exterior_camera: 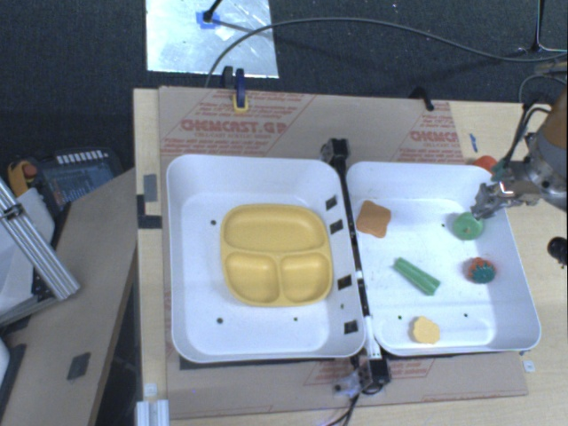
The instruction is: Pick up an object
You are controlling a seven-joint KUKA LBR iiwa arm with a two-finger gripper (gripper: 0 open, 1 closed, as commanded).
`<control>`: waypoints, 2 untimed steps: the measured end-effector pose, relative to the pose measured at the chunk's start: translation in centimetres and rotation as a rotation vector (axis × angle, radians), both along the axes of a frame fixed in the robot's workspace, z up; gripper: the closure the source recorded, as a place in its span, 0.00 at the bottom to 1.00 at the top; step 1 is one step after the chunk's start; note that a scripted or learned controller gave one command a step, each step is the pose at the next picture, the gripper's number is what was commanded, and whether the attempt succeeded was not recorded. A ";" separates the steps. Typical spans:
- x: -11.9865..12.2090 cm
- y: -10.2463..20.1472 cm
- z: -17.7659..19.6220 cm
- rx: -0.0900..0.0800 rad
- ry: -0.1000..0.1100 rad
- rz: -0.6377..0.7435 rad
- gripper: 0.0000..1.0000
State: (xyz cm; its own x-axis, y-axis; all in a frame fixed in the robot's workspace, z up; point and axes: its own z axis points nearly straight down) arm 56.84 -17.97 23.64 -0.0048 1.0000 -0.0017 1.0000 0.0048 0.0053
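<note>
Your gripper (488,201) sits low at the right bin's (519,327) far right edge, its tip just above and touching-close to the green round piece (467,227); whether the jaws are wide or narrow you cannot tell at this size, and nothing is visibly held. Outward lie the other candidates, spread apart so each can be approached alone: a red-and-teal piece (480,271), a green stick (416,275), a yellow piece (425,330) and an orange piece (374,219). The left bin (191,327) holds a yellow divided tray (273,254), probably the drop-off side.
</note>
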 end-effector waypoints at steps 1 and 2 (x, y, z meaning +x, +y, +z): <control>-1.7 4.8 -0.6 0.003 0.005 0.003 1.00; -2.7 10.3 0.4 0.004 0.003 0.005 1.00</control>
State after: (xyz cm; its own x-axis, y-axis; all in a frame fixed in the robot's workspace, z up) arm 54.10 -7.63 23.99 -0.0103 0.9999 0.0025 0.9999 0.0103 0.0020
